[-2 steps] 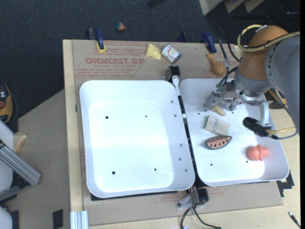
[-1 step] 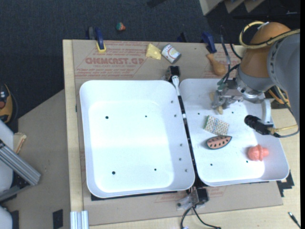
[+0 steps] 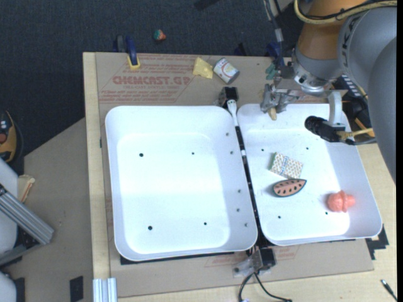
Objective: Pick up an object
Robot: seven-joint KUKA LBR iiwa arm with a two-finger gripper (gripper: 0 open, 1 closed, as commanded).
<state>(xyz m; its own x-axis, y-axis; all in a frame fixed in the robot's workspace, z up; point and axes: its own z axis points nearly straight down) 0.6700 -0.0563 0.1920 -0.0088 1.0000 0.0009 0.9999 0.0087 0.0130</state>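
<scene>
- Grey arm's tool (image 3: 275, 99) above right bin's (image 3: 359, 168) far-left corner, probably between tries; spread or pressed together: cannot tell.
- Pink lump (image 3: 340, 201), patterned packet (image 3: 287, 165), slice-shaped piece (image 3: 289, 187) awaiting pick.

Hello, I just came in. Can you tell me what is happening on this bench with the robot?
A grey robot arm reaches in from the right, with its claw over the far edge of the right bin. It holds nothing that I can see. Three small things lie in that bin: a checkered packet, a brown spotted slice just in front of it, and a pink lump nearer the right side. All three lie apart from the claw. The left bin sits beside it.
</scene>
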